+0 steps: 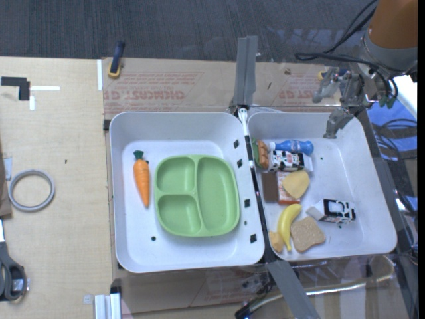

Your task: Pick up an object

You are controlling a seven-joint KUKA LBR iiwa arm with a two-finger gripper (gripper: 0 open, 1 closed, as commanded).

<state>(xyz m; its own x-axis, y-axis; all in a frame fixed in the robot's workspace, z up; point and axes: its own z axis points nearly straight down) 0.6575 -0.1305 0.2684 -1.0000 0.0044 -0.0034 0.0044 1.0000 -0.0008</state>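
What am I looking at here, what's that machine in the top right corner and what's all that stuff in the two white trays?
One camera looks down at a slant on a bench. The grey robot arm with an orange band reaches in from the right; its two-finger gripper hangs above the right white bin's far edge, holding nothing. That bin contains toy food: a yellow banana, a slice of bread, a blue bottle and small cartons. The left white bin holds a green divided plate and an orange carrot.
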